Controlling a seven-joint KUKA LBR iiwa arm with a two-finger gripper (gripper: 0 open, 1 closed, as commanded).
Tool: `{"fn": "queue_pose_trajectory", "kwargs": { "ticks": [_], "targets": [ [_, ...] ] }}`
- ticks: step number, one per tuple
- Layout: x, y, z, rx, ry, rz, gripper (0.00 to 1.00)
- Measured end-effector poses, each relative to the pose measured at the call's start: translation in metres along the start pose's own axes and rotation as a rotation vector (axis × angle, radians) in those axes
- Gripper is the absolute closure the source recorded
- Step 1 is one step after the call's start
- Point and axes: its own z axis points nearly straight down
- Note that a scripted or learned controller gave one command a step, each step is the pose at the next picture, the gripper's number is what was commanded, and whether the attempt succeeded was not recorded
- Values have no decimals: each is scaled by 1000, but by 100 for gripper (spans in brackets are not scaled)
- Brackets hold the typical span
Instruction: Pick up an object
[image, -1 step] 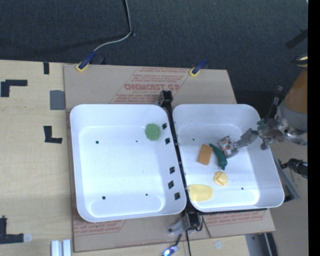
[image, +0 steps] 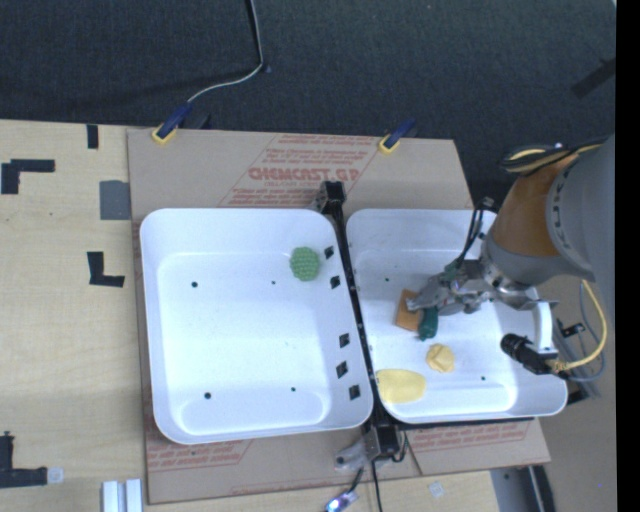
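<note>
Lowest in the right bin (image: 520, 400), against its near rim, lies a flat pale yellow piece (image: 400, 384), with a smaller yellow lump (image: 439, 357) just beyond it. Farther in, an orange-brown block (image: 408, 312) sits beside a small teal object (image: 429, 324). The claw (image: 436, 300) reaches in from the right, low over these two; whether its tips are spread or closed on anything cannot be told. Across the divider, the left bin (image: 180, 300) holds a green round object (image: 305, 263) near its far right corner. Both bins rest on a cardboard sheet (image: 290, 170) on the worktop (image: 60, 330).
</note>
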Motion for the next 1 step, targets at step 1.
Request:
{"fn": "queue_pose_trajectory", "kwargs": {
  "ticks": [1],
  "targets": [
    [-3, 3, -19, -9, -2, 1, 100]
  ]
}}
